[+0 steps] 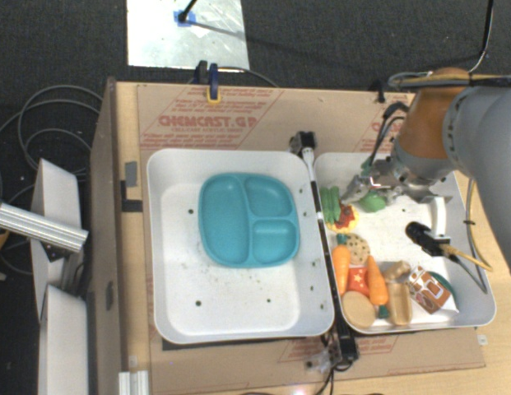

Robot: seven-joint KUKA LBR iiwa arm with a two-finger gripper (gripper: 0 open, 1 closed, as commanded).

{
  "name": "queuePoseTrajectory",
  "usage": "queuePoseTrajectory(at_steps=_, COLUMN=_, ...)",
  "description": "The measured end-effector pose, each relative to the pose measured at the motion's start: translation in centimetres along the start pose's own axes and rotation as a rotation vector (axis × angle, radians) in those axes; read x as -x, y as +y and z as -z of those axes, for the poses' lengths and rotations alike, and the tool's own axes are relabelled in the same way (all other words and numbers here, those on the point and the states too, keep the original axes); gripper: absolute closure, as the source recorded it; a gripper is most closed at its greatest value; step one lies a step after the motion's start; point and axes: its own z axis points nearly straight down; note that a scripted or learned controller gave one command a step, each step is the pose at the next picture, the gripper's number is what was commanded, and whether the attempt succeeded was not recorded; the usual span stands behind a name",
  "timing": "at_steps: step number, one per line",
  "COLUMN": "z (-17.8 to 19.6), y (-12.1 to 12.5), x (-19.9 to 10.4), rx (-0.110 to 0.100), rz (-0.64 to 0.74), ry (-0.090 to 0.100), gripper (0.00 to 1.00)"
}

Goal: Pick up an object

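Camera view puts your end effector (pixel 366 189) above crowded toy food (pixel 347 216); finger state unclear, so you risk a glancing miss.

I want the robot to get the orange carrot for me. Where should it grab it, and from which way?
Probably across the middle of the carrot, coming straight down from above. It lies flat in the right bin, running toward and away from the camera, so fingers closing across its narrow width fit best. Another orange piece lies close beside it, leaving little room on that side.
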Motion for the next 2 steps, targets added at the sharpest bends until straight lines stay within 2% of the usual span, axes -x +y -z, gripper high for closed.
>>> queuePoseTrajectory(at_steps=1, z=0.9, y=0.0, x=-0.4, rx=-0.001, rz=0.002, ry=0.005, gripper=1.0)
queuePoseTrajectory(at_steps=2, z=9.9, y=1.0, x=-7.6, rx=-0.003, rz=0.012, ry=0.01, gripper=1.0)
